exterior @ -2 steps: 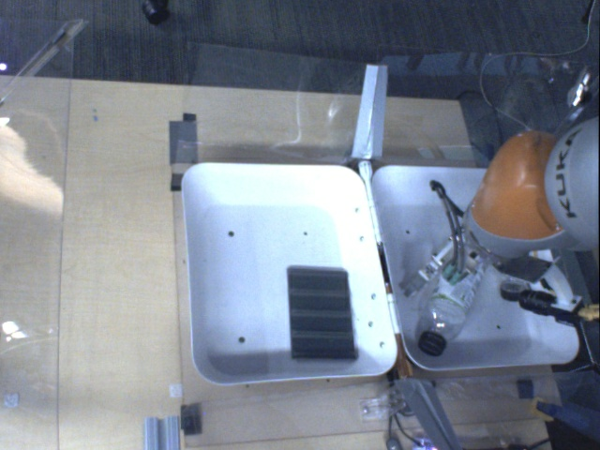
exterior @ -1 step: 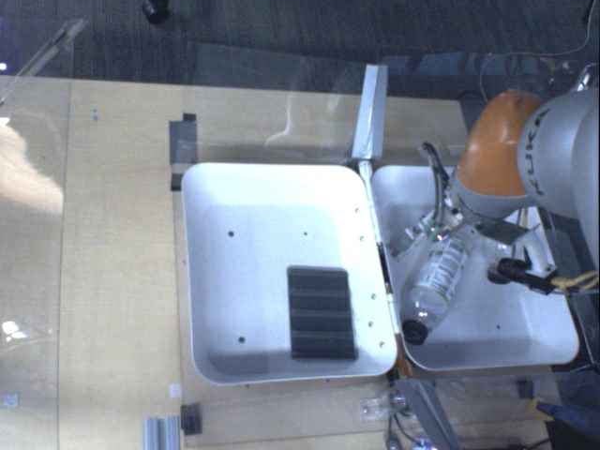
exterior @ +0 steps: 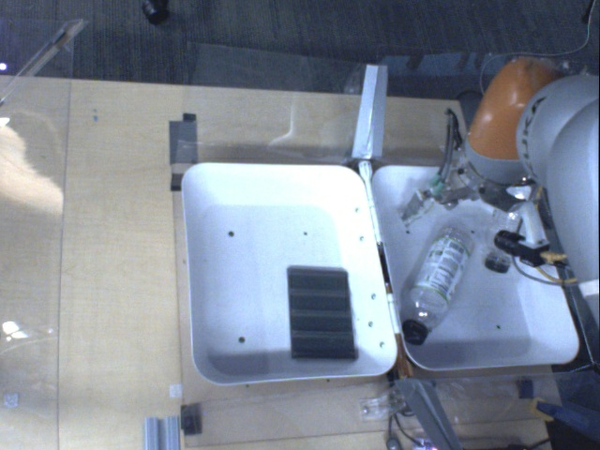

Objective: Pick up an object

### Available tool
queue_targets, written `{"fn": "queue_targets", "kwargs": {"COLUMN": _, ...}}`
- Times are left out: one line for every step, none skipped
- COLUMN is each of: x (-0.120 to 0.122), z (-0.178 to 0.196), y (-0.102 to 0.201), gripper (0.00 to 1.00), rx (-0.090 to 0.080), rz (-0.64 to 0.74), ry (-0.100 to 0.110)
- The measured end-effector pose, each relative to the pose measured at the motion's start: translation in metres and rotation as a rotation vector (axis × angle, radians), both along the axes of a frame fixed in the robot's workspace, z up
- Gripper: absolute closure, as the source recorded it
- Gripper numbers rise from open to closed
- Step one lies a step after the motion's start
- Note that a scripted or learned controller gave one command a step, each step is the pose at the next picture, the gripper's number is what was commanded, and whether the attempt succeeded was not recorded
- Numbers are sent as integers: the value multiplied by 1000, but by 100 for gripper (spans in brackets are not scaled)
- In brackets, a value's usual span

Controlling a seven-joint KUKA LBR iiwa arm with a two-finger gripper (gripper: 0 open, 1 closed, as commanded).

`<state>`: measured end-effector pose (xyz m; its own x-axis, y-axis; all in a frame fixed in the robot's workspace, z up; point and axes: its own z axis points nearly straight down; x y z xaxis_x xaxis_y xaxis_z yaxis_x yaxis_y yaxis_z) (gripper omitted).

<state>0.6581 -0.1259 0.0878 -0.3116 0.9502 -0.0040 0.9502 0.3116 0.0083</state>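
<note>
We see the claw (exterior: 424,201) low in the right bin (exterior: 525,340), holding nothing; its opening we cannot tell. The plastic bottle (exterior: 437,272) lies just beside it.

The scene is evenly and fairly brightly lit from overhead, with a cool, slightly bluish cast. The left bin (exterior: 272,195) is rendered near pure white, and detail on its floor is partly washed out. Soft shadow is gathered along that bin's near wall and lower left corner, and a faint one is thrown beside the black ribbed block (exterior: 321,313) inside it. Pale glare patches are seen on the clear panel (exterior: 37,214) left of the bin. The arm (exterior: 553,129), right of the bin, is softly blurred. Overall sharpness is modest, with fine grain visible.
</note>
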Motion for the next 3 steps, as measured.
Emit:
{"fn": "queue_targets", "kwargs": {"x": -60, "z": 1, "y": -15, "gripper": 0, "rx": 0, "rz": 4, "ry": -1}}
{"fn": "queue_targets", "kwargs": {"x": -18, "z": 0, "y": 26, "gripper": 0, "rx": 1, "rz": 44, "ry": -1}}
{"fn": "queue_targets", "kwargs": {"x": -83, "z": 18, "y": 3, "gripper": 0, "rx": 1, "rz": -116, "ry": 2}}
